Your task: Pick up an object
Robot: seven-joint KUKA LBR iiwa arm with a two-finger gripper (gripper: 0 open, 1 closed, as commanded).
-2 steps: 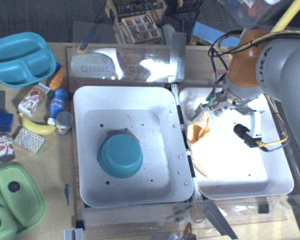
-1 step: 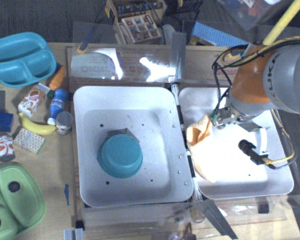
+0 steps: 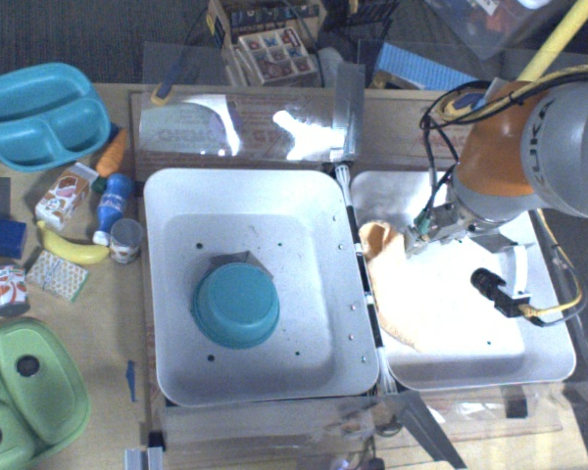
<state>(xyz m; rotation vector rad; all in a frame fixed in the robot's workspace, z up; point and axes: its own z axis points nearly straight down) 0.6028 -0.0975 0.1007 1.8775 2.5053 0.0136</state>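
While a round teal bowl [image 3: 236, 305] sits in the smooth left bin [image 3: 176, 213], the gripper's [image 3: 419, 231] state can't be told.

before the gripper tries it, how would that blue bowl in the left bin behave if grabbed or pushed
The blue bowl looks like rigid plastic, so probably stiff and light for its size. It appears to sit upside down on its wide rim, so it should slide across the left bin rather than tip or roll. Its smooth, rounded sides may slip from a pinch.

The grey arm [image 3: 559, 145] bends down, its end effector [image 3: 421, 231] pointing left.
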